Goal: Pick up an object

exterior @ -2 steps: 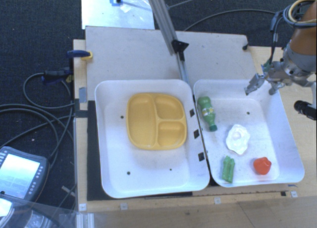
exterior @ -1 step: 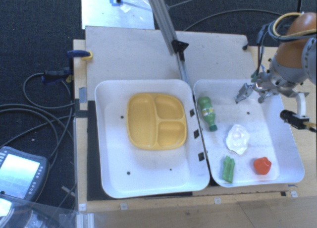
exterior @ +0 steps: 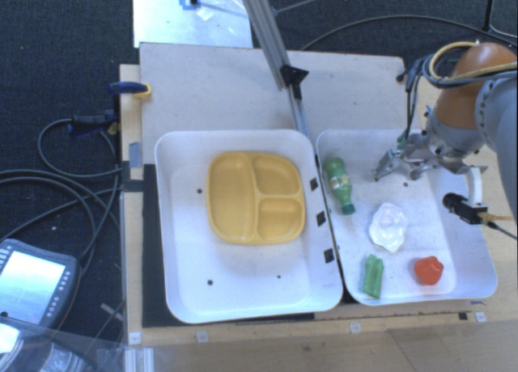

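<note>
My gripper (exterior: 395,173) hangs over the back of the right bin (exterior: 473,281), open, with nothing between its fingers. A green bottle (exterior: 338,184) lies to its left by the bin's left wall. A white crumpled object (exterior: 388,226) rests just in front of the gripper, apart from it. Near the front edge lie a small green piece (exterior: 372,275) and a red object (exterior: 428,270). The arm reaches in from the right.
A yellow divided plate (exterior: 256,197) sits in the left bin (exterior: 182,281). A slanted metal pole (exterior: 267,31) crosses the back of the bench down to the gap between the bins. Cables and a pendant lie off the bench to the left.
</note>
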### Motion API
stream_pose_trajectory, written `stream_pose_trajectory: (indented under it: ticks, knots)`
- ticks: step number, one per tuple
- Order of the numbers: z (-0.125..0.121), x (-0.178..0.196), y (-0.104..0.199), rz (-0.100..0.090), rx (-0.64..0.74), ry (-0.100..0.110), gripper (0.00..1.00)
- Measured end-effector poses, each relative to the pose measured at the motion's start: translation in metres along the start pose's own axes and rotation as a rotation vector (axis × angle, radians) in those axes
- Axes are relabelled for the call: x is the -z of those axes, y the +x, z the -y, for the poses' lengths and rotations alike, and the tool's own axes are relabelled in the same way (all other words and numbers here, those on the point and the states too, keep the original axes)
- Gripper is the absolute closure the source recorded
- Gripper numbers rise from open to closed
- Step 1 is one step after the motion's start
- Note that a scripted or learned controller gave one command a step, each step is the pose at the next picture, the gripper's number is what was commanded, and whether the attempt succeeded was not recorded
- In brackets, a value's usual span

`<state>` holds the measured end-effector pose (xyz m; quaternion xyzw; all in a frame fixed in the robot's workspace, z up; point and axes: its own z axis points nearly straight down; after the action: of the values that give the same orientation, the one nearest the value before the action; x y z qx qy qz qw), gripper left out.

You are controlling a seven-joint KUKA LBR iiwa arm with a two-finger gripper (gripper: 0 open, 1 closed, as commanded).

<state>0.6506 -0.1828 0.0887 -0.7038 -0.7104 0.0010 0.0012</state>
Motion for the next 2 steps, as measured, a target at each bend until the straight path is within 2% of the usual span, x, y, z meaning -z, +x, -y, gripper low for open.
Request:
stream_pose_trajectory:
  ticks: [1, 2]
  knots:
    - [-0.003, 0.015, 0.0, 0.002, 0.002, -0.008, 1.0]
    - [-0.01, 0.061, 0.0, 0.002, -0.001, -0.011, 1.0]
